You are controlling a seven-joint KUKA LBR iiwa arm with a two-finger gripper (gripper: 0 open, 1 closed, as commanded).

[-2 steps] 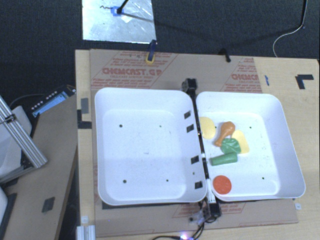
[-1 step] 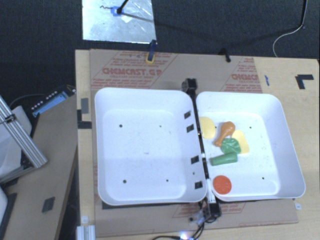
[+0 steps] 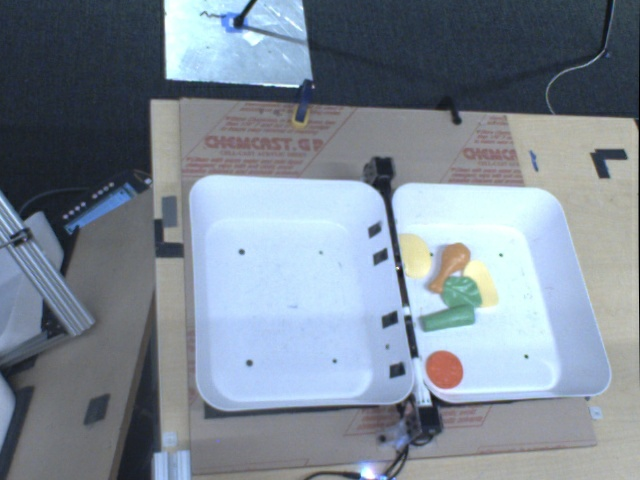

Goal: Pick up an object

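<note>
The right bin on the desk holds all the candidates, clustered toward its left wall: a yellow piece, an orange drumstick touching a green broccoli-like toy, a second yellow piece just beside them, and an orange disc apart near the front corner; the left bin lies alongside; the claw's state I cannot tell; the pick looks not yet begun; the next move likely calls for descending over the isolated disc, away from the wall.

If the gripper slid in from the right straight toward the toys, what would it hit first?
Likely the right bin at its outer wall; above that, the yellow piece beside the green toy. Depth unclear.
</note>
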